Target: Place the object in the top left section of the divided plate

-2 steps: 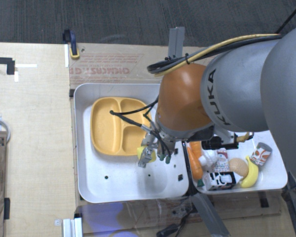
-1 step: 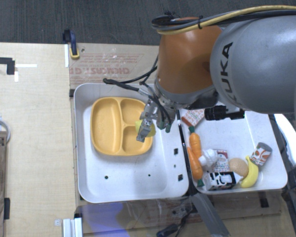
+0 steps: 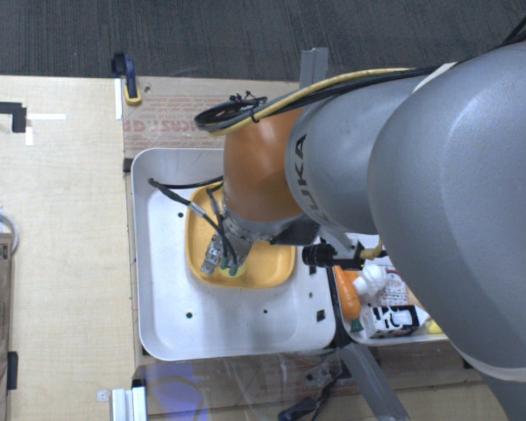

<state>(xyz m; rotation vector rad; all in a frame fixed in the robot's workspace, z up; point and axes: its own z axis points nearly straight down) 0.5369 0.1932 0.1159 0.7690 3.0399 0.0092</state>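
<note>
A yellow divided plate (image 3: 276, 268) lies in the left white bin (image 3: 171, 314), and the arm hides most of it. My gripper (image 3: 219, 259) hangs low over the plate's left part, pointing down and to the left. Something small and green (image 3: 233, 271) shows right at the gripper's tip, over the plate. I cannot tell whether it is held or lying on the plate. The plate's dividers and its upper sections are hidden beneath the orange wrist band (image 3: 259, 169).
The right bin holds several items: an orange carrot-like piece (image 3: 348, 295), a white crumpled thing (image 3: 373, 279) and a black-and-white box (image 3: 393, 319). A black cable (image 3: 171, 191) loops over the left bin's upper part. Wooden bench (image 3: 53, 235) stretches to the left.
</note>
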